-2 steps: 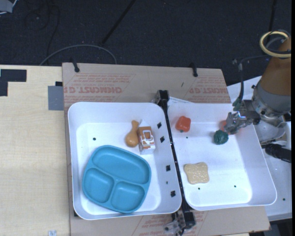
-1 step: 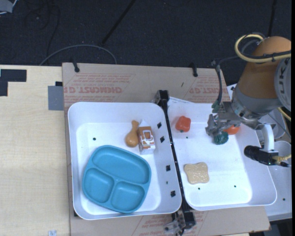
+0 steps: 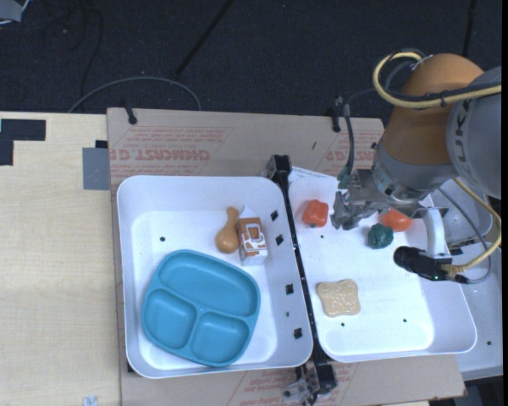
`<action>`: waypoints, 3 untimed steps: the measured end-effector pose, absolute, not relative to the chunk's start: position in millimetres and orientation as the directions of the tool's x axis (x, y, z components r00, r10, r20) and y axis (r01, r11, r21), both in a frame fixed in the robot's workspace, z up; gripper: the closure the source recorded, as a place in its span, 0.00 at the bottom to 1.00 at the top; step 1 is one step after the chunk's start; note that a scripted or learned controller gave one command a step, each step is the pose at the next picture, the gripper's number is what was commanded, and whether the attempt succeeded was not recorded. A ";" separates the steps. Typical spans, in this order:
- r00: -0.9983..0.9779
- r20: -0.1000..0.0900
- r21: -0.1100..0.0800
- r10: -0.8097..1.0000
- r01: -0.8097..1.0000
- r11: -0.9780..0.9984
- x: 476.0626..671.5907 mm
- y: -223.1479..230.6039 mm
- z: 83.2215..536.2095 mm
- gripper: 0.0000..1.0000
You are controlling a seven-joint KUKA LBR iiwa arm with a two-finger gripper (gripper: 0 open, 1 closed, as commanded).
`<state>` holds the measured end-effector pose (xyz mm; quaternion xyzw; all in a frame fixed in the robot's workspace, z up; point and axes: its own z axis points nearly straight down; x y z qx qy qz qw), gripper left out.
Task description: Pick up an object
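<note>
My gripper (image 3: pixel 347 213) hangs over the back of the right bin (image 3: pixel 406 328), just right of an orange-red block (image 3: pixel 315 213) and left of a dark green lump (image 3: pixel 380 236). Another orange-red piece (image 3: pixel 396 220) lies partly under the wrist. A tan slice of bread (image 3: pixel 338 298) lies near the front of the same bin. Nothing shows between the dark fingers, and the wrist hides how they stand.
The left bin (image 3: pixel 135 227) holds a blue divided plate (image 3: pixel 201 308), a tan drumstick shape (image 3: pixel 229 232) and a small brown-and-white carton (image 3: pixel 253 240). A black divider (image 3: pixel 295 265) runs between the bins. Cables and a black connector (image 3: pixel 423 262) hang off the arm at the right.
</note>
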<state>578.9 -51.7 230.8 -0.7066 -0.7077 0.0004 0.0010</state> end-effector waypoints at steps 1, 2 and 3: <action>-0.001 0.001 -0.003 1.000 1.000 0.001 587.3 -0.5 238.3 1.00; -0.002 0.000 -0.005 1.000 1.000 0.002 582.6 54.6 228.5 1.00; -0.004 0.000 -0.004 1.000 1.000 0.004 577.6 105.1 228.6 1.00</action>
